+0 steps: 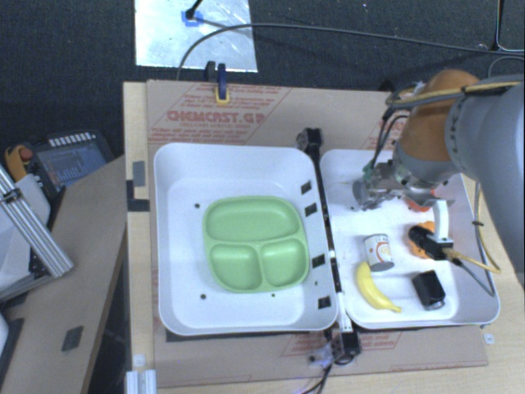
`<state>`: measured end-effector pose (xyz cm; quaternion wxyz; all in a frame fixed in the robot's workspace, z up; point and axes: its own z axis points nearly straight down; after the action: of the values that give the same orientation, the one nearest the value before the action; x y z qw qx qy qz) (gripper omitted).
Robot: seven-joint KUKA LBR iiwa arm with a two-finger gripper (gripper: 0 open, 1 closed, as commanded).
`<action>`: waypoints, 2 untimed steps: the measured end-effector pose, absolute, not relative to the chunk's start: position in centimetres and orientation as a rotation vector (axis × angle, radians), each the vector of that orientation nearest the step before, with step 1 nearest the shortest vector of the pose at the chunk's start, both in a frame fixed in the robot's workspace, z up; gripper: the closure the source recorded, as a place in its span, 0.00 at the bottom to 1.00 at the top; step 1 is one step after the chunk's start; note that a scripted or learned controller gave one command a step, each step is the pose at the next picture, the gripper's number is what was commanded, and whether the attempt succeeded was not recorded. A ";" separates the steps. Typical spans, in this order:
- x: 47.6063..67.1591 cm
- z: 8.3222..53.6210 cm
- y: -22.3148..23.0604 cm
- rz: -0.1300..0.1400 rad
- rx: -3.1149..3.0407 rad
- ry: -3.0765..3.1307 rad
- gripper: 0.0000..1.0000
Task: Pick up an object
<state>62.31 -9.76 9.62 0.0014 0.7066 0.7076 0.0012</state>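
Although the gripper (373,190) hangs low over the back of the right bin (342,224), nothing shows in its grasp, and I cannot tell whether it is apart or together, so the pick looks not yet made. The can (377,251) and the banana (376,288) lie nearer the front, just apart. There is bare floor around the can, while the banana lies close to the front rim.

Bearing a flat brown cardboard sheet with red lettering (221,115) on a pale wooden bench (134,286). Pinching that sheet at the far edge with a blue-and-yellow clamp (220,80). Carrying, side by side and touching, a shallow white plastic bin on the left (176,245) and its twin on the right (344,171).
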 end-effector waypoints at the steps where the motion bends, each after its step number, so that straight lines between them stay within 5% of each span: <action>1: 63.5 15.2 -9.7 0.007 2.212 2.223 1.00; 2: 63.0 20.2 -8.9 0.006 2.212 2.225 1.00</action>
<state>63.02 -8.95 20.20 0.0021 0.7049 0.7093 0.0020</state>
